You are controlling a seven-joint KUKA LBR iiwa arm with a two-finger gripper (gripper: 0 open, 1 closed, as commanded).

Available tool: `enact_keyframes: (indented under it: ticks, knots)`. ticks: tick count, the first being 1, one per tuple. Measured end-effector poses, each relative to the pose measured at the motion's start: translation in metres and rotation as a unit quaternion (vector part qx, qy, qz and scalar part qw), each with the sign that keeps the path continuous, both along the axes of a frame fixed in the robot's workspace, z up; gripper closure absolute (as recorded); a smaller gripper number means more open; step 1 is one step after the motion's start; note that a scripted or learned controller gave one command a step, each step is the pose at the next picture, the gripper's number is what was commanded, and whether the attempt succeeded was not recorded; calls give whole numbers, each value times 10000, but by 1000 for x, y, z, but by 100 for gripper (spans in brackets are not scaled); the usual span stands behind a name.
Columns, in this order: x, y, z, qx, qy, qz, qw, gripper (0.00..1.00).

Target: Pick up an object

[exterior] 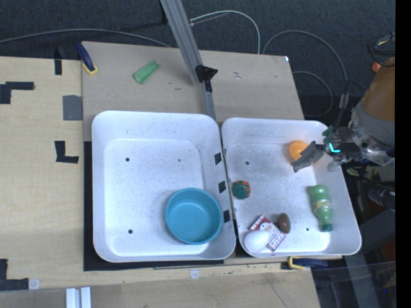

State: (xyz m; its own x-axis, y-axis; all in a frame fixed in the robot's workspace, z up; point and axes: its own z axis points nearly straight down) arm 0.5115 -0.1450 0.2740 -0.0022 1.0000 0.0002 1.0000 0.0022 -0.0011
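**Orange ball nearest the gripper: handling notes for the pick**

Camera view. Two white bins sit side by side on the bench. The left bin (pixel 115 172) holds a blue bowl (pixel 193 215) near its front right corner. The right bin (pixel 282 133) holds the loose items: an orange ball (pixel 296 148) toward the back, a green bottle (pixel 320 205) lying on its side along the right wall, a small green-and-red ball (pixel 241 189) near the bin's left wall, and at the front a white egg-shaped object (pixel 256 240) touching a red-and-white packet (pixel 268 233), with a small brown object (pixel 283 222) just beside them.

The arm reaches in from the right. The gripper (pixel 306 157) hangs over the back right part of the right bin, just beside the orange ball. One dark finger is visible, angled down and to the left; the view is too coarse to say whether the fingers are spread or pressed together. Nothing is seen between them.

Handling judgement. The orange ball is the likely target, being closest. It looks small, light and smooth, so it probably rolls at a glancing touch. The hold should straddle its widest middle, fingers closing evenly from opposite sides. An off-centre close is likely to squirt it toward the bin wall. The bottle, if chosen instead, is best taken across its body, not its cap.
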Motion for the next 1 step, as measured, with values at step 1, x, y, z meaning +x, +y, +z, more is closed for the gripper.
enact_keyframes:
  ticks: [1]
  knots:
    - [-8, -5, -60, 5, 32, -10, 10000, 0]
